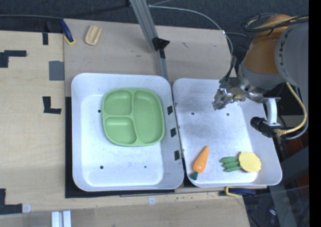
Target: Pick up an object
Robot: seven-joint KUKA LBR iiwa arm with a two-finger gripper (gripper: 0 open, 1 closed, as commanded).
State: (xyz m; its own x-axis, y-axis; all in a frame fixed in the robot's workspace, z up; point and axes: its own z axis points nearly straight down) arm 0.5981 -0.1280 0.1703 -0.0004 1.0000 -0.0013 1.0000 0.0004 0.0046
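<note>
I cannot tell the gripper [220, 99] state; the carrot [201, 159] lies well below it, so a descent here risks grasping nothing.

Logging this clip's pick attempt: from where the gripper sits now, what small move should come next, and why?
Probably a short move toward the near edge of the right bin, bringing the gripper above the toy carrot. The gripper sits over bare bin floor at the far end, with nothing between its fingers, while the carrot and the yellow and green toy lie at the near end.
</note>
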